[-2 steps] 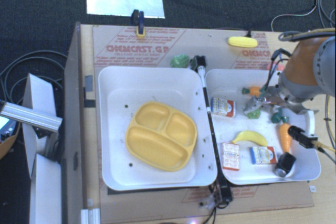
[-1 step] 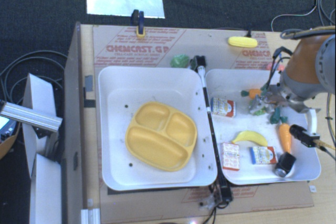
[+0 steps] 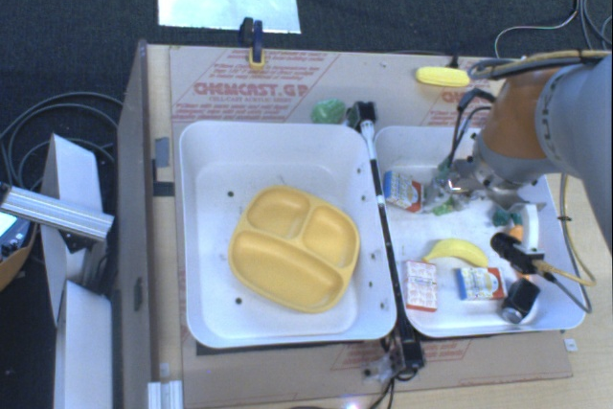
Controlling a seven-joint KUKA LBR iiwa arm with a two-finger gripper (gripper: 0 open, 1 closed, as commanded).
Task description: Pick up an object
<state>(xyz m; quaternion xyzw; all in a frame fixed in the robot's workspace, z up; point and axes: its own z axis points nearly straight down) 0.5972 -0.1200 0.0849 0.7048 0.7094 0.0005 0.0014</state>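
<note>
- So the arm (image 3: 546, 115) comes in from the right, grey with that orange band, and it's reaching down into the right bin (image 3: 560, 206).
- The gripper (image 3: 452, 187) sits low near the back-left part of that bin, right over some greenish item I can't make out. Honestly can't tell how the claw is set, it's too small and cluttered there.
- Just left of the gripper there's a small white carton (image 3: 402, 190) with red and blue print, lying against the bin's left wall.
- In front of it: a banana (image 3: 457, 251), and nearer the front edge a red-and-white packet (image 3: 420, 285) and a little blue-and-white box (image 3: 478, 283).
- A dark cylinder thing (image 3: 520, 300) sits in the front-right corner.
- The left bin (image 3: 206, 206) holds a yellow divided tray (image 3: 294, 247), sitting roughly in the middle.
</note>
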